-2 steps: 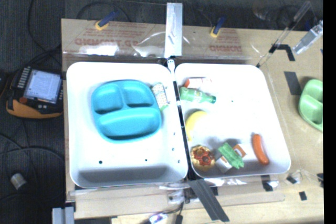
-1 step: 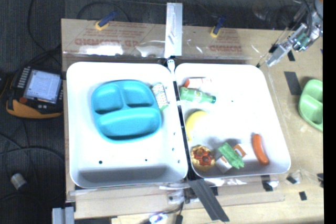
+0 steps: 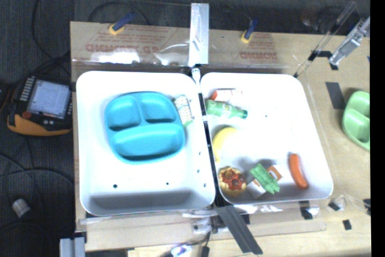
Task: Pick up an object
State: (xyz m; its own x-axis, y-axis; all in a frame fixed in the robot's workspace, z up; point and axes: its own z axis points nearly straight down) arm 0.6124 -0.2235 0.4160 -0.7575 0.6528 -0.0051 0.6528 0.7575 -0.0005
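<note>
The left bin (image 3: 96, 189) holds a blue divided plate (image 3: 144, 132) with a small patterned packet (image 3: 183, 109) leaning at its right edge. In the right bin (image 3: 301, 111) a green bottle (image 3: 225, 109) lies near the back left, with a red and white item (image 3: 224, 94) just behind it. A yellow fruit (image 3: 224, 140) rests against the left wall. Along the front sit a round pizza-like toy (image 3: 232, 179), a green and orange carton (image 3: 264, 179) and a red sausage (image 3: 298, 170).
A green cup-like object (image 3: 359, 118) stands on the bench to the right of the bins. A metal bracket (image 3: 352, 42) rises at the back right. Clamps (image 3: 120, 23) hold a board behind the bins. A handheld pendant (image 3: 45, 106) lies on the floor at left.
</note>
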